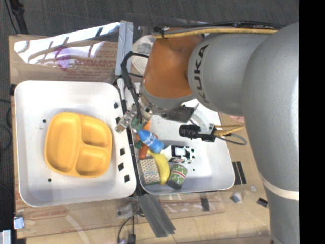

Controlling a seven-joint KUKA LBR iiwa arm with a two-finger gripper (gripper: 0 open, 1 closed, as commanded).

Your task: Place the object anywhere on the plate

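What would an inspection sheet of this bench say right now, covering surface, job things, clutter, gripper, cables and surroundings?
Surface: two white bins side by side, left bin and right bin.
Job's things: yellow plate, divided, lying in the left bin; no object on it yet.
Clutter: blue bottle, banana, patterned packet and green cup crowded at the right bin's left end.
Gripper: gripper low at the divide between the bins, just above the bottle; grip cannot be told.
Cables: black cables loop beside the divide.
Surroundings: brown bench, dark floor.
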